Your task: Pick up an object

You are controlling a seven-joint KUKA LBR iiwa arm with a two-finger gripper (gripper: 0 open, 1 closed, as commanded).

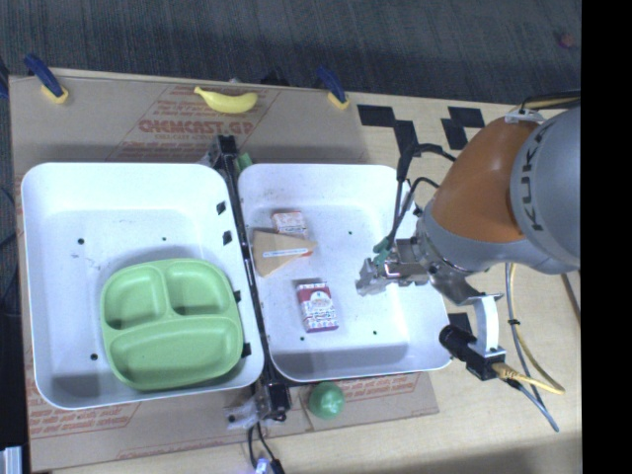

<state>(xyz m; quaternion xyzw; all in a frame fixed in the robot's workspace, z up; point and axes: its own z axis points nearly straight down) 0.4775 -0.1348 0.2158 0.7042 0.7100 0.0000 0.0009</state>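
Looking down from the fixed camera, we see two shallow white bins side by side on the table [395,423], which is covered with brown cardboard. The left bin [59,196] carries a green divided plate [173,321], sitting toward its near right corner. The right bin [336,181] carries three small things: a small brown-and-white box [289,222] toward the back, a pale wedge-shaped piece [277,254] just in front of it and lying close to the wall shared by the two bins, and a red-and-white packet [316,305] nearer the front, roughly in the middle of the bin.

The arm [504,200] reaches in from the right, grey with its orange band bulging over the right bin's edge. We find the tool [378,274] low over the right side of that bin, to the right of the red-and-white packet and apart from it. From this angle we cannot tell how wide the tool stands, and we see nothing between its tips.

Outside the bins, a yellow banana [226,98] lies on the cardboard behind them, with blue clamps [45,77] at the back edge, and a green ball [325,400] rests on the table just in front of the right bin.
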